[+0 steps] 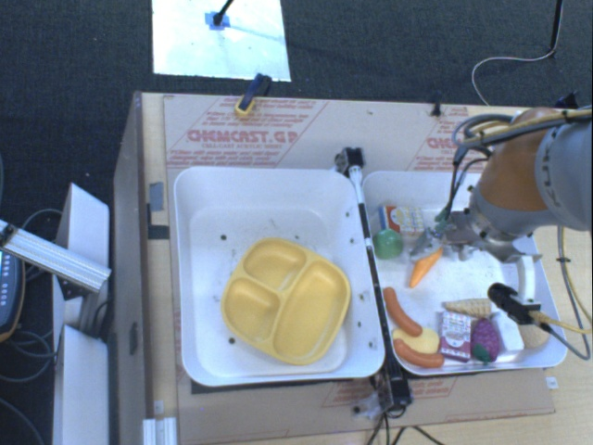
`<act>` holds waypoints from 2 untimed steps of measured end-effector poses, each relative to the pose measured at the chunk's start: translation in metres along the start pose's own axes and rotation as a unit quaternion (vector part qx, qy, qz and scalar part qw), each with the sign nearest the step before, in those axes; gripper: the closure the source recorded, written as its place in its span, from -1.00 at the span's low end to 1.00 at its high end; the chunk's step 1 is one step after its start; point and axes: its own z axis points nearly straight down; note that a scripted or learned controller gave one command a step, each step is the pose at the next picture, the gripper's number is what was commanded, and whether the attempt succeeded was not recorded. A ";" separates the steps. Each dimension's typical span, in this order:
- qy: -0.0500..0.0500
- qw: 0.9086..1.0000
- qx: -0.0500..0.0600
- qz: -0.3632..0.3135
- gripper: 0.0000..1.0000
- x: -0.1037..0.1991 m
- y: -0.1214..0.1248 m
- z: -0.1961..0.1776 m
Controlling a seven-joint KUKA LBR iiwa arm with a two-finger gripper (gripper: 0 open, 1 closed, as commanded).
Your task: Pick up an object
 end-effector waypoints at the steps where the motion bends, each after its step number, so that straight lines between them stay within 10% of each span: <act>1: 0.000 1.000 -0.001 -0.001 -1.00 0.036 -0.004 0.011; 2: 0.000 1.000 -0.002 -0.001 1.00 0.035 -0.003 0.000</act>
